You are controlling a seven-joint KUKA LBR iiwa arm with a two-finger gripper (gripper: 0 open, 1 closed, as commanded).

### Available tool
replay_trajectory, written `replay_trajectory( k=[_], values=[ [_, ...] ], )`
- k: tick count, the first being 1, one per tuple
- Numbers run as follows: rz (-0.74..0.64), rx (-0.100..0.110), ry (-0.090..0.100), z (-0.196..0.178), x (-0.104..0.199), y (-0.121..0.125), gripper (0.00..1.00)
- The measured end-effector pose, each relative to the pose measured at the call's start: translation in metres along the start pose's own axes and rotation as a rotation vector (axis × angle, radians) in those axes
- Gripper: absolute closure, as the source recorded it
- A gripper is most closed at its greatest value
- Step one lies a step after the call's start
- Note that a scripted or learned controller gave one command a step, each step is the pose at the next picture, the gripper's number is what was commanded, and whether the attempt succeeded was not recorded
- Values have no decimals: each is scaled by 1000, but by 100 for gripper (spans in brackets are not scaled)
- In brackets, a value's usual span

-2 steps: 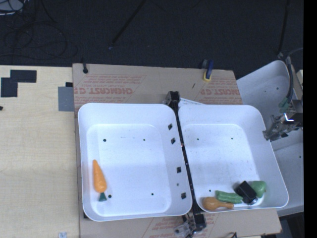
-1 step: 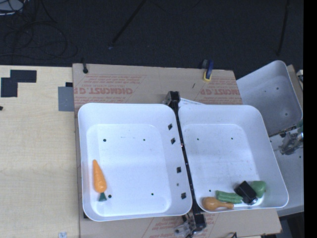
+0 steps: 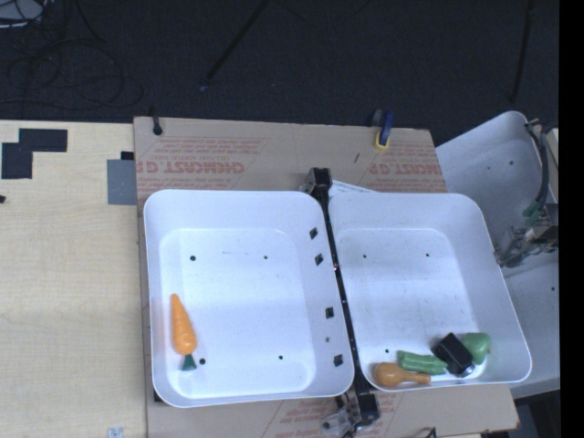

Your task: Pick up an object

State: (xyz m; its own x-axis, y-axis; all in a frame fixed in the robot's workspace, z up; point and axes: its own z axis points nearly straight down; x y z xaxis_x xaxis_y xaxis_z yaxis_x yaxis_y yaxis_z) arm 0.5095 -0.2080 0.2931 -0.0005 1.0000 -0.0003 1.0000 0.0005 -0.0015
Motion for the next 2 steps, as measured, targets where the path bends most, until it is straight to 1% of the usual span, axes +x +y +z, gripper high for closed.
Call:
replay_trajectory(
  k=[1, 2],
  values=[
    [3, -4, -2, -56, -6, -35, 100],
    [-3, 3, 2, -17, -4, -6, 100]
  ],
)
